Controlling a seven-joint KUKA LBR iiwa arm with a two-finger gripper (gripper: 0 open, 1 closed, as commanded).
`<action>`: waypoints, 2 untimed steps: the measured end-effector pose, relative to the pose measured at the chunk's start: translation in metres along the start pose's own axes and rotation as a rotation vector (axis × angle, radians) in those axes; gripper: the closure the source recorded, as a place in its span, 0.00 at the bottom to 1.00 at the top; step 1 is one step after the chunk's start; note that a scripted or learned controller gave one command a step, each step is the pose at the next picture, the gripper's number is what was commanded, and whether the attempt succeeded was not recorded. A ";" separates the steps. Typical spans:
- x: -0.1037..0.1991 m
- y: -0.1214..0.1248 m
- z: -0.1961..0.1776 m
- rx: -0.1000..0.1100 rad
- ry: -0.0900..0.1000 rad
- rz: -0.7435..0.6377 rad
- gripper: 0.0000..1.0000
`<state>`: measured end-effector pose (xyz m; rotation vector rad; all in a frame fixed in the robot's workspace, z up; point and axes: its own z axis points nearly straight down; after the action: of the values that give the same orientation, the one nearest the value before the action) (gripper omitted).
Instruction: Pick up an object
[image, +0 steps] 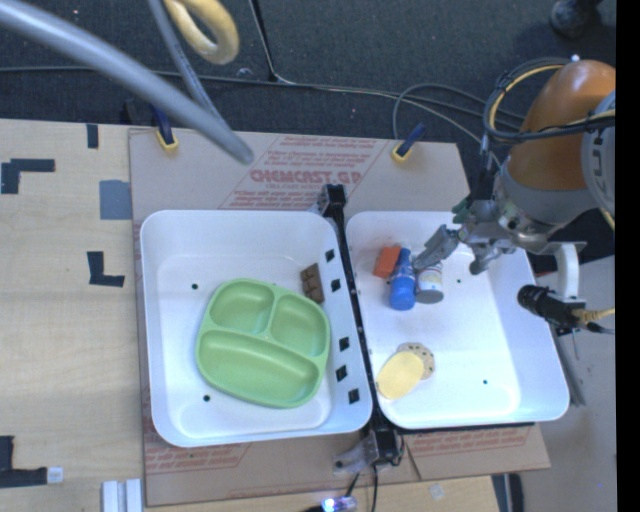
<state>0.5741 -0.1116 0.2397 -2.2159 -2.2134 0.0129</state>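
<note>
Hovering right of centre, the gripper (462, 250), jaws apart, angles toward the blue bottle (402, 288), seemingly lining up a grasp.

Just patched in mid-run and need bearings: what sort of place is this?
Probably a robotics lab test bench, not a kitchen: two white bins clamped on cardboard, loose cables, and toy-like items such as a green divided plate.
</note>
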 end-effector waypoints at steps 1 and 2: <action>0.000 0.002 -0.006 -0.011 -0.001 -0.003 0.00; -0.004 0.008 0.041 -0.007 -0.002 -0.002 0.00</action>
<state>0.5818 -0.1151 0.1987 -2.2180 -2.2201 0.0069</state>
